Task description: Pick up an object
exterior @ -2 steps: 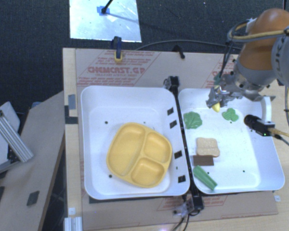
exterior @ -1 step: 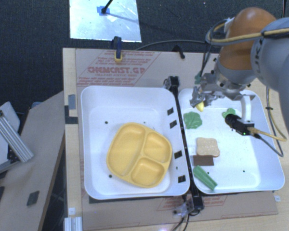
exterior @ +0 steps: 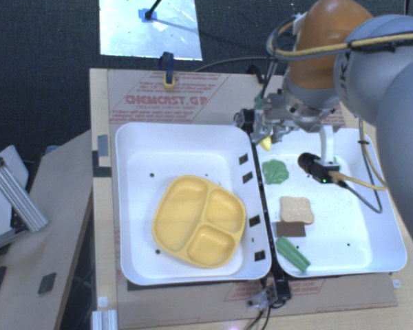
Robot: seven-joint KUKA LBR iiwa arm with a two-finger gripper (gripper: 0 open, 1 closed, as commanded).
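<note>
Toast slice point(exterior: 297, 210) lies flat in the right bin point(exterior: 372, 253), with a brown square piece point(exterior: 290, 229) touching its near edge, a green pickle-like piece point(exterior: 292, 254) nearer the front rim, and a green leafy piece point(exterior: 275, 172) farther back by the divider. Over the far left corner of that bin the gripper point(exterior: 267, 137) hangs beside a small yellow item point(exterior: 266, 143); whether it is clenched or released I cannot tell. On the table point(exterior: 158, 95), the left bin point(exterior: 134, 184) holds a yellow divided tray point(exterior: 199, 220).
</note>
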